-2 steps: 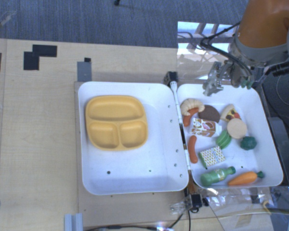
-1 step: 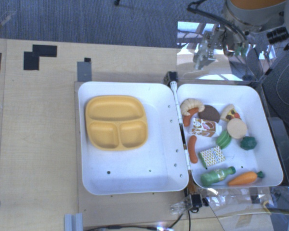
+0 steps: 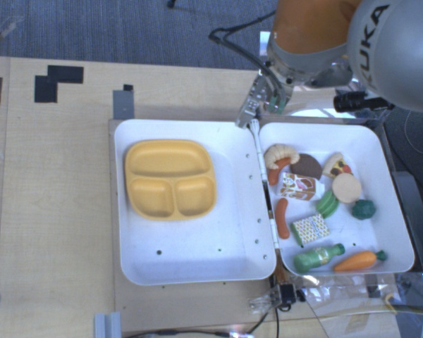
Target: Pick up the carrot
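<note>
Camera view, from above at a slant. The grey arm (image 3: 381,41), with its orange band (image 3: 314,13), is reaching in from the upper right and hanging over the far edge of the counter (image 3: 56,210). Its end effector (image 3: 257,104) is pointing down and leftward, hovering just above the far end of the seam between the two white bins; whether it is wide or narrow cannot be told, and nothing is showing between its tips. The left bin (image 3: 190,259) is holding a yellow divided plate (image 3: 170,178). The right bin (image 3: 388,182) is holding a cluster of toy foods. The carrot (image 3: 357,260) is lying flat in the near right corner of the right bin, green top toward the right, just beside a green bottle (image 3: 317,257) and well apart from the end effector. A green pepper (image 3: 363,208) is sitting farther back from the carrot.
</note>
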Controlling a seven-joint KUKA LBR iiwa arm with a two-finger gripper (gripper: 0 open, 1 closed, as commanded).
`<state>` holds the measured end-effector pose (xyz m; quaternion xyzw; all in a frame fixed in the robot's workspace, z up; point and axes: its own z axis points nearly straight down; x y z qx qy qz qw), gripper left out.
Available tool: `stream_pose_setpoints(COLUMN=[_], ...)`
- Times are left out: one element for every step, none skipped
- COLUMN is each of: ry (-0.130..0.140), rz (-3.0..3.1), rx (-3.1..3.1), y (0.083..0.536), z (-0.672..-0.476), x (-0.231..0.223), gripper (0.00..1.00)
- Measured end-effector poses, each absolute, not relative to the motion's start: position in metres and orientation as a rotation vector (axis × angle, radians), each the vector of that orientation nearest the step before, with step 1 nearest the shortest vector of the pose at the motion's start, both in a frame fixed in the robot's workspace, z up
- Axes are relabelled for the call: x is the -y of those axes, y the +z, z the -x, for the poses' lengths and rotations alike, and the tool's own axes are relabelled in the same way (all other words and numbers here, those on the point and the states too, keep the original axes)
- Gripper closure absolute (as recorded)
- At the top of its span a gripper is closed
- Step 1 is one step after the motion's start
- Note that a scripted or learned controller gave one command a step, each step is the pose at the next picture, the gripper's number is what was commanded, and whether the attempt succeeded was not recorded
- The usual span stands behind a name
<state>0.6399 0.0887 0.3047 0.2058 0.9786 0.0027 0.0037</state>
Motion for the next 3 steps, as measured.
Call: stream_pose_setpoints(ry=[0.01, -0.002, 0.005], rz=[-0.774, -0.834, -0.829], rx=[-3.039, -3.026, -3.021], y=[0.286, 0.205, 0.209], z=[-0.631, -0.652, -0.653], x=[-0.155, -0.099, -0.101], gripper=[1.0, 1.0, 0.0])
